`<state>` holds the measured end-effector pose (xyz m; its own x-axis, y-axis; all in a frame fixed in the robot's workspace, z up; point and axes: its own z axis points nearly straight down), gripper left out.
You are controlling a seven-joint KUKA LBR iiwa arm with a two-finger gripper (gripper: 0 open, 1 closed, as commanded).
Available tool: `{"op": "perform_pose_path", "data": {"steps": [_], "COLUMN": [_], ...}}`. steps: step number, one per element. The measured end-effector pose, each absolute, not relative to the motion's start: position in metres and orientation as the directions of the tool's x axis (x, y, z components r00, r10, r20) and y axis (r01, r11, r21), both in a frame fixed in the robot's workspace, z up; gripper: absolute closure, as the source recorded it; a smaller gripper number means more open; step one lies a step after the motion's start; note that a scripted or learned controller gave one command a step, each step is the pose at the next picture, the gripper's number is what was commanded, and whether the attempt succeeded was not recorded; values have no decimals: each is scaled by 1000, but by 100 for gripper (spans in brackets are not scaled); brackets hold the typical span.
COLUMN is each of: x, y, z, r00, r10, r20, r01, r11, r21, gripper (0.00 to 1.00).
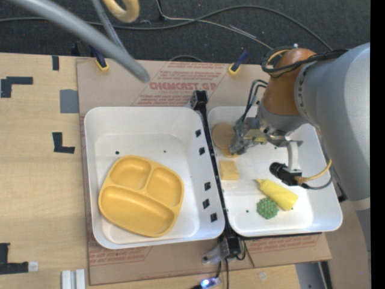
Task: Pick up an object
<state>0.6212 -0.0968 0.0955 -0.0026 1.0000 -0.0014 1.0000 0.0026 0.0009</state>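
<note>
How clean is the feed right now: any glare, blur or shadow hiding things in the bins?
Camera view: lighting even, with soft shadows. A grey tube close to the lens is blurred at top left. The yellow divided plate and green ball read sharp; the hand is small and dark.

One fixed camera watches me from above the counter (36, 161), looking down at a slant on both white bins (96, 125), near enough that they span the frame; my arm (337, 101) enters from its right.

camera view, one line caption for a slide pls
Arm lowers its gripper over a tan disc in the right bin; yellow tray sits in the left bin.
</note>
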Motion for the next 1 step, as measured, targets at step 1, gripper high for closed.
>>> {"op": "perform_pose_path", "data": {"steps": [1], "x": [631], "y": [-100], "z": [145], "r00": [-1], "r10": [1000], "r20": [0], "r01": [1000], "r11": [1], "r21": [3], "gripper": [100]}}
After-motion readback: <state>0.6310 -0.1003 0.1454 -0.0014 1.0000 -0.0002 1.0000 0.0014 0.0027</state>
